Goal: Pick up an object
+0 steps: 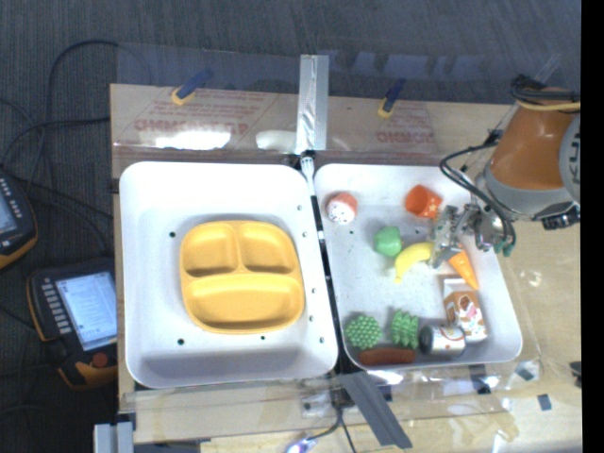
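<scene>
Toys are lying nearest in the right bin (491,347); farther back, a toy banana (411,257) is resting mid-bin, likely light, stiff and slick, best pinched across its middle. Beside it the gripper (451,238) is hovering; whether its fingers are clenched, I cannot tell.

Yellow divided tray (242,274) in left bin (142,281); tablet (80,308) left of bench.

I judged the site a robotics lab. The bench (142,111) carried two white bins (151,196) fixed side by side, cables (57,92) ran across grey carpet (283,12), and a teach pendant (75,314) lay at left.
</scene>
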Available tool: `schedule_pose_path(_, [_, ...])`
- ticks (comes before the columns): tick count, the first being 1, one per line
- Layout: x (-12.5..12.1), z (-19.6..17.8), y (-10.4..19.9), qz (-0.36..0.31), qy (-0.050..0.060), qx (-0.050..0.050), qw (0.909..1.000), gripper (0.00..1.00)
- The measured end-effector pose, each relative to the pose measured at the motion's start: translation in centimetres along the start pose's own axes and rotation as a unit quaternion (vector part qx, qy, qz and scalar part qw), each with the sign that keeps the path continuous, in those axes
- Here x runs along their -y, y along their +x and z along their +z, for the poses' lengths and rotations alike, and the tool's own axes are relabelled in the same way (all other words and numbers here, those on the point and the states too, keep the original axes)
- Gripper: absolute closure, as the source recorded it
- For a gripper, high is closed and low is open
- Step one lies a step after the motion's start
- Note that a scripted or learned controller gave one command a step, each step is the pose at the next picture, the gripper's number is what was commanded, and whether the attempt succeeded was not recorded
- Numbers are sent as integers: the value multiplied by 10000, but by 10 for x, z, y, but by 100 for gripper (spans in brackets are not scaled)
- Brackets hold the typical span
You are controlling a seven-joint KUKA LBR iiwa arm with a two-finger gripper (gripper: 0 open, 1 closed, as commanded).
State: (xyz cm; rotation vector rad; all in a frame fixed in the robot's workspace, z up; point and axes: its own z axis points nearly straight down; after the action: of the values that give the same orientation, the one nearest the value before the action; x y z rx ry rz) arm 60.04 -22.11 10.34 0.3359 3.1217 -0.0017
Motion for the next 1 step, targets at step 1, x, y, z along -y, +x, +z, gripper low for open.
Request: schedule_pose_path(1, [12,12,47,-155,3,68,9999,100])
